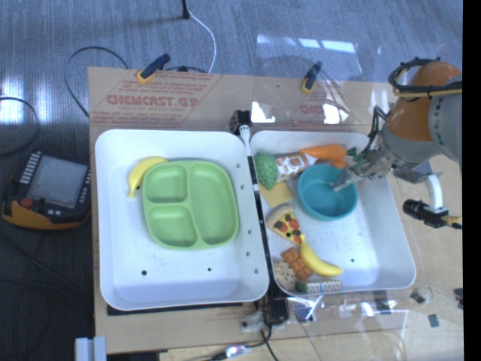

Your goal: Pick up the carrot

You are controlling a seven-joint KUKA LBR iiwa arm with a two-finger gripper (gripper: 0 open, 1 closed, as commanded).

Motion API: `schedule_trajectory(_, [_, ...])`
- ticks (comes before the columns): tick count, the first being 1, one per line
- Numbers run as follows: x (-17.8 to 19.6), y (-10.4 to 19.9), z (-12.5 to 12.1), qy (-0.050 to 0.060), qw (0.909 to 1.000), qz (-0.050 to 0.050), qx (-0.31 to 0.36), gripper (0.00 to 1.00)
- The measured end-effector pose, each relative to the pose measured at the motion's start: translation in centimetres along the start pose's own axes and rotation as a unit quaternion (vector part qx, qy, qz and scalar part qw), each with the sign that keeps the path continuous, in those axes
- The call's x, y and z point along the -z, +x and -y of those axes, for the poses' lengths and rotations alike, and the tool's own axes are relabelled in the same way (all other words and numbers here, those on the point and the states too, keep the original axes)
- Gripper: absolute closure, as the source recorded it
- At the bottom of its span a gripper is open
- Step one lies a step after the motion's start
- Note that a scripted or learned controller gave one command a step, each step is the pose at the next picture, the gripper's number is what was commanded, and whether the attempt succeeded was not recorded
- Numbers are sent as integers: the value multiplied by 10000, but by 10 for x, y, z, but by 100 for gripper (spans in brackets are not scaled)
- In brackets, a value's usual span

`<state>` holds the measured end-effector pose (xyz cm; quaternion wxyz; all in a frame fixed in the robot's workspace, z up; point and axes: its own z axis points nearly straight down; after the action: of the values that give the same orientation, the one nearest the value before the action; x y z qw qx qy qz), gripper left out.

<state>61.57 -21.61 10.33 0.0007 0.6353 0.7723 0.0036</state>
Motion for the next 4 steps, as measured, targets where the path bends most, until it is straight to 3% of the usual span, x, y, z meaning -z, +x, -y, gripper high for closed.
schedule_trajectory(1, [-1,2,-1,-26,10000,-7,-8,0])
schedule_trajectory(2, [-12,-1,-46,472,9123,-109,-4066,0])
schedule_trajectory(3, [-5,1,-47,455,9137,-93,-4038,100])
schedule_trajectory(4, [24,48,-33,84,8906,274,-4539,100])
